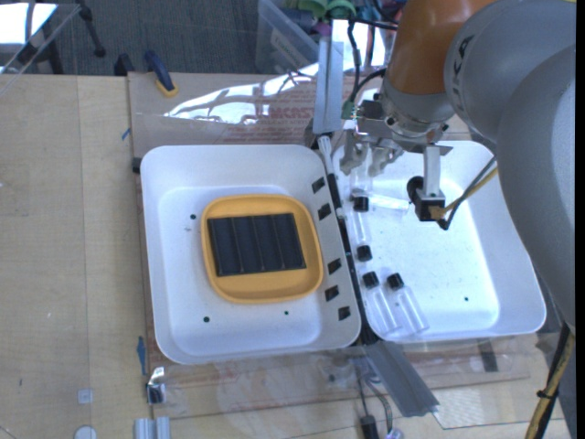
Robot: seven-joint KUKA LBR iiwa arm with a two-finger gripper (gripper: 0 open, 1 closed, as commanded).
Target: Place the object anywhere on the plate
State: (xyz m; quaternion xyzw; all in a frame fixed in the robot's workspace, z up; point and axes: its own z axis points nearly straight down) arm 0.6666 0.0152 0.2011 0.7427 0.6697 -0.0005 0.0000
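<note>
Start at the left: the yellow, rounded-square plate with a dark ribbed panel in its middle (263,247) lies in the centre of the left white bin (174,273), and nothing rests on it, so the placing is not yet done. Across the shared rims, in the right white bin (494,291), two small clear plastic tubes with black caps (395,302) lie side by side near the front-left corner. A third clear tube with a black cap (377,205) lies further back along the left side. The gripper (366,161) hangs just above that third tube, at the back-left of the right bin, under the grey arm with its orange band (439,26). You cannot tell from this angle how the jaws stand, and nothing shows between them. I judge the pick-up step to be in hand, with the tube beneath the gripper the likely target. Your next move calls for a firm hold on the tube. Then lift it clear of both rims and carry it leftward to the plate.
</note>
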